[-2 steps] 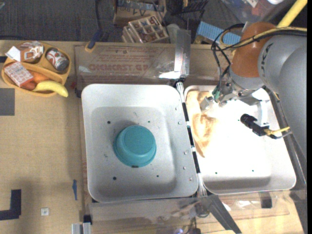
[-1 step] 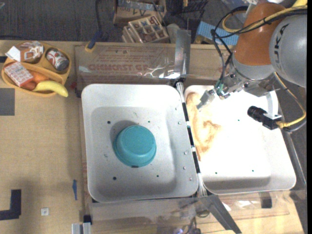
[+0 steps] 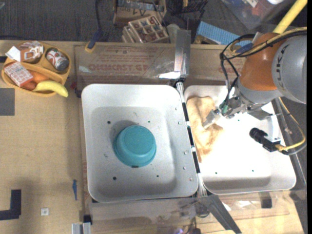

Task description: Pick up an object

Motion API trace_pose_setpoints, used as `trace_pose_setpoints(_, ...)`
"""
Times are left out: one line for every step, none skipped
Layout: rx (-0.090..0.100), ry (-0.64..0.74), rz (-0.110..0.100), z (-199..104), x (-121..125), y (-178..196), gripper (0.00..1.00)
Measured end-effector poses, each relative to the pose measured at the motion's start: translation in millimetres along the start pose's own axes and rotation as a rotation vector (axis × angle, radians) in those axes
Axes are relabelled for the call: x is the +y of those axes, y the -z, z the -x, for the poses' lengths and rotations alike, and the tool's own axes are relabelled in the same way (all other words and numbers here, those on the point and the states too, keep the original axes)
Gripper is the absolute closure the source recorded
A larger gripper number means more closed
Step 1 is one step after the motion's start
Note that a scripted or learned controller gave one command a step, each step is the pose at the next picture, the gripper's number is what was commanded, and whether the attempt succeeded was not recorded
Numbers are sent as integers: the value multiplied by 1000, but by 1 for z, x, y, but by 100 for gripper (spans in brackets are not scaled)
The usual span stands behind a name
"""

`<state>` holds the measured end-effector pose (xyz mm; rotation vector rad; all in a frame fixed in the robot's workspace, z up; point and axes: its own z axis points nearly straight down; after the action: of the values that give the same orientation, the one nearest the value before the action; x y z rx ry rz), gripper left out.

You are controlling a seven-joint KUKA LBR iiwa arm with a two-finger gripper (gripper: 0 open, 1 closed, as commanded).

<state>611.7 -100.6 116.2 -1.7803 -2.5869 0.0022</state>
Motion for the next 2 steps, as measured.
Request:
trace_pose_setpoints(-2, -36, 2, -21, -14, 68, 0)
trace_pose_setpoints(-2, 74, 8, -2, -31, -24, 0)
